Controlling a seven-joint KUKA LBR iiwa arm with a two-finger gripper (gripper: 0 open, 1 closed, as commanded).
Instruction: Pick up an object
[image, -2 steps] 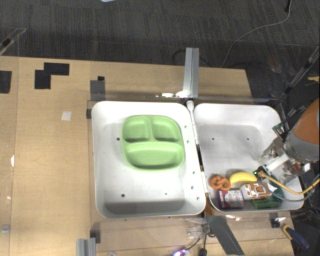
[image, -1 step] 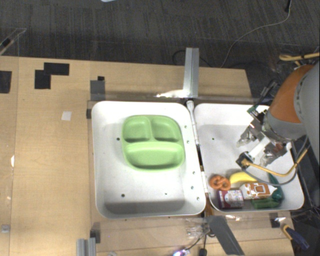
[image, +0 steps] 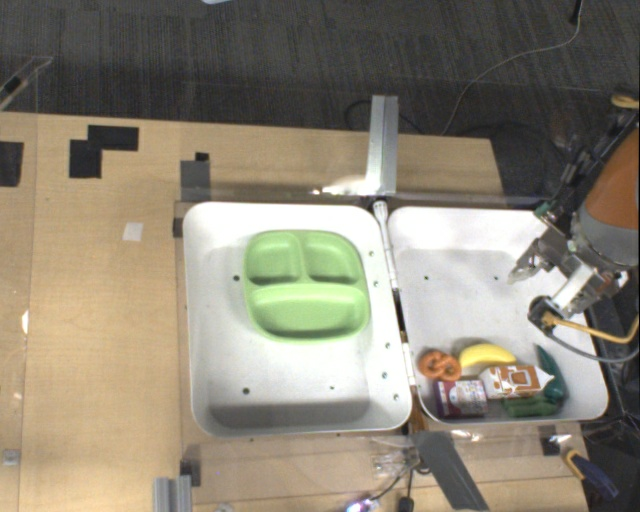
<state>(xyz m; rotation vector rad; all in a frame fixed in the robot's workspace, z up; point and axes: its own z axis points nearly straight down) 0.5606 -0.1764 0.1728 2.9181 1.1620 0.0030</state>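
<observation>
On the bench two white bins sit side by side. The left bin (image: 200, 330) holds a green divided plate (image: 304, 284), lying flat near its middle. The right bin (image: 450, 250) keeps its things crowded along the near edge — a small carton (image: 515, 381), a purple packet (image: 460, 397), a dark green item (image: 540, 395) I cannot make out, a banana (image: 486, 355), and a pretzel (image: 437, 364), all touching or just beside one another. My gripper (image: 545, 275) hangs over the right bin's far-right side, well apart from that cluster, carrying nothing; whether it is spread or closed I cannot tell. By my judgement nothing is picked yet — reaching, grasping and lifting all remain.
</observation>
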